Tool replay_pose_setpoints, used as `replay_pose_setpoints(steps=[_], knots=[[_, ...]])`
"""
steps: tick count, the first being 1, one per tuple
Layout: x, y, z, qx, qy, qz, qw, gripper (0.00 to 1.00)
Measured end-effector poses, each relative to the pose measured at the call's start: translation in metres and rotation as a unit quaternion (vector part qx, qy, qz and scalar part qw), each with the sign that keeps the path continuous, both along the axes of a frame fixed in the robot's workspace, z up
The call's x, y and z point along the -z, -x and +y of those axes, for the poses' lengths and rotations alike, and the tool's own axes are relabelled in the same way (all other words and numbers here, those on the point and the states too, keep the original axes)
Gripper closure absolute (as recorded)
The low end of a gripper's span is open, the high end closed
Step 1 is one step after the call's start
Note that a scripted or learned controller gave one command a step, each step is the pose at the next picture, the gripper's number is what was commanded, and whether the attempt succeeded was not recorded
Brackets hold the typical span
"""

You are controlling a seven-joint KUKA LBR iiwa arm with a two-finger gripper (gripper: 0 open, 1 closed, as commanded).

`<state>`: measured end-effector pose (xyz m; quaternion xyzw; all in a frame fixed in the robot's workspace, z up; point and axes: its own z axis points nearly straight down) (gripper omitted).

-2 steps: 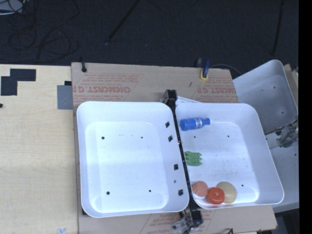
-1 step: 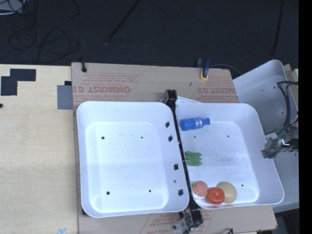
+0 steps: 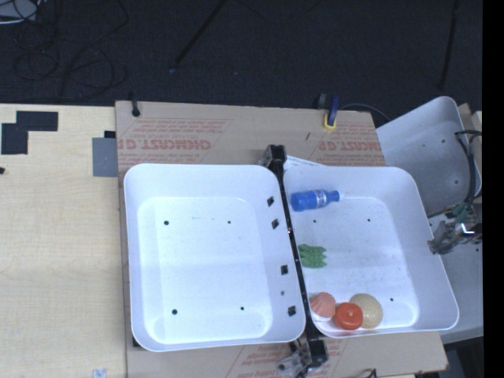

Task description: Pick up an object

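The grey arm's metal end part sits at the far right edge of the view, outside the right white plastic bin and beyond its right wall; it is small and dark there, and I cannot tell how its grasping part stands.

The left white plastic bin lies beside the right one, the two rims meeting along a black clip strip. Both rest on a brown cardboard sheet over the light wooden desk.

In the right bin, a blue plastic bottle lies on its side near the far-left corner, long axis roughly left to right, cap end pointing right and slightly away. A small green leafy toy lies near the left wall, well apart from the bottle. At the near rim a pink round piece, a red round piece and a tan round piece cluster, touching. The bin's middle and right floor are open.
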<state>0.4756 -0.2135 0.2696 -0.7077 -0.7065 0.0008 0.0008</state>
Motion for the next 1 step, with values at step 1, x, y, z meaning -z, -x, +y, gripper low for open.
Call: replay_pose_setpoints(steps=[1], knots=[[0.0610,-0.0400,0.0014,-0.003,-0.0011,0.001,1.0000,1.00]])
